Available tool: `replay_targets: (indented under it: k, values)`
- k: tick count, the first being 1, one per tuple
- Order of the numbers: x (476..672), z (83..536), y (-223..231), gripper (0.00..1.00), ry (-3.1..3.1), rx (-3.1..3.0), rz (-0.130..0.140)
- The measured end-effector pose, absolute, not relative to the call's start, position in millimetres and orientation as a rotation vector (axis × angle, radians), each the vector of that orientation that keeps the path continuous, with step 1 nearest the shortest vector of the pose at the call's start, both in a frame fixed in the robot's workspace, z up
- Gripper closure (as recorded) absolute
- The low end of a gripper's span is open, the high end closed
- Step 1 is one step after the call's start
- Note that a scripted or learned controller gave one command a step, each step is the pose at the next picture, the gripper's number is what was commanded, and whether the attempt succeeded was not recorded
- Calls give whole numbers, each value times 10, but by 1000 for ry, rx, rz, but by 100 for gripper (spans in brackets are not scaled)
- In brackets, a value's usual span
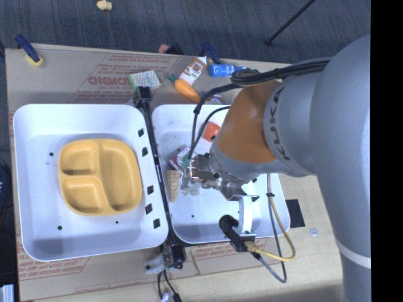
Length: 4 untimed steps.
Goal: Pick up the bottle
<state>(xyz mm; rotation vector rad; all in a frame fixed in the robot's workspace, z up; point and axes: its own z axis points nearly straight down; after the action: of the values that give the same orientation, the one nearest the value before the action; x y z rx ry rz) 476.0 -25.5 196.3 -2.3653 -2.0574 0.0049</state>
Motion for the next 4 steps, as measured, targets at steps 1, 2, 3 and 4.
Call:
replay_targets:
  k: [1, 2, 3, 4]
  values:
    - [4764, 2268, -609, 100, -2420, -2002, 2]
    - [4760, 2045, -401, 100, -2730, -1545, 3]
    - [4767, 2153, 58, 100, -2786, -1451, 0]
    - [4761, 2260, 747, 100, -2906, -1189, 2]
